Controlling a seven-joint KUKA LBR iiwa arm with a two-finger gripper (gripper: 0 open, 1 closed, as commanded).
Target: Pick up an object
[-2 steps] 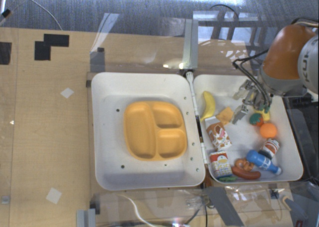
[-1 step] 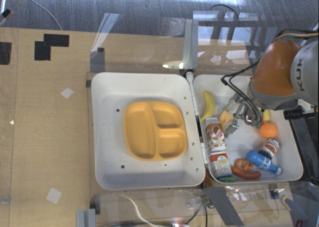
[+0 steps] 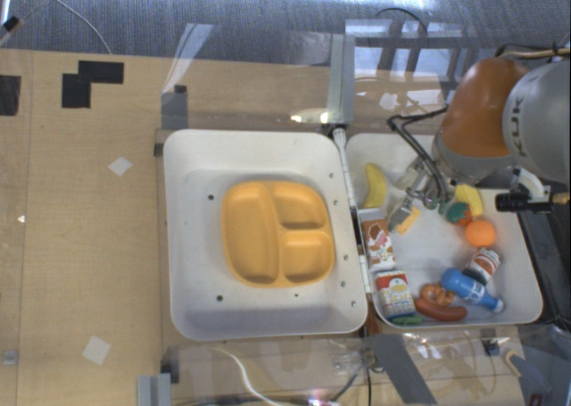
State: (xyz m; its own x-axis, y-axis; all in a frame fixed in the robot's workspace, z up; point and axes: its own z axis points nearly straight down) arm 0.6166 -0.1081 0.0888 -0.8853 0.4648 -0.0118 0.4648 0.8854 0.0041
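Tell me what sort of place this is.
Likely a robot grasping test bench in a lab: two white bins side by side, toy food like a banana and orange, and the arm's hand reaching in.

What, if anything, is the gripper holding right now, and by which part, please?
It cannot be told: the gripper hangs over the right bin beside the banana, nothing visibly between its fingers.

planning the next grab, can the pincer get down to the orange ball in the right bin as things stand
Probably yes. The orange ball lies uncovered in the right bin, with only a green-and-yellow toy close beside it. The pincer hangs over the same bin, a short way off.
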